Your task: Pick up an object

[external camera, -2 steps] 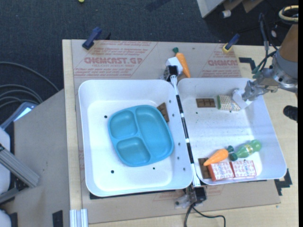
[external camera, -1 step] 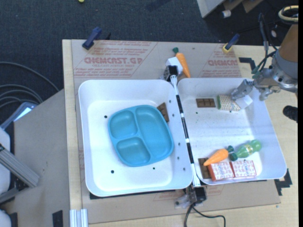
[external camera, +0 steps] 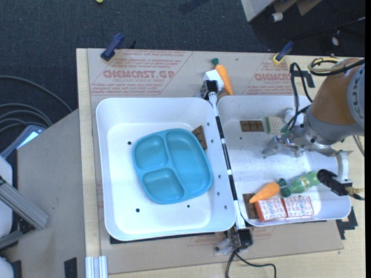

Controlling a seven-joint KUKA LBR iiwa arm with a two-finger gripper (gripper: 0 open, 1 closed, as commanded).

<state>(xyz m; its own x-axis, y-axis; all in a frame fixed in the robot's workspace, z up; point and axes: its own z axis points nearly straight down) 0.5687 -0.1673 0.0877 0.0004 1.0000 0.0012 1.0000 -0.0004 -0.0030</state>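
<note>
The right bin (external camera: 324, 215) holds several objects. A brown chocolate bar (external camera: 251, 125) lies near its back wall, with a pale green and white item (external camera: 275, 122) beside it. Along the front wall are a toy carrot (external camera: 268, 191), a green bottle (external camera: 301, 182) and a red and white box (external camera: 287, 208). My gripper (external camera: 277, 147) hangs low over the middle of this bin, just in front of the chocolate bar and behind the carrot. Nothing shows in its grasp. The grey arm with its orange band (external camera: 336, 100) comes in from the right.
The left bin (external camera: 110, 155) holds a blue divided plate (external camera: 171, 165) with a small brown item (external camera: 200, 136) at its back edge. A second carrot (external camera: 223, 79) lies on the bench behind the bins. Blue clamps (external camera: 112, 47) sit at the board's back edge.
</note>
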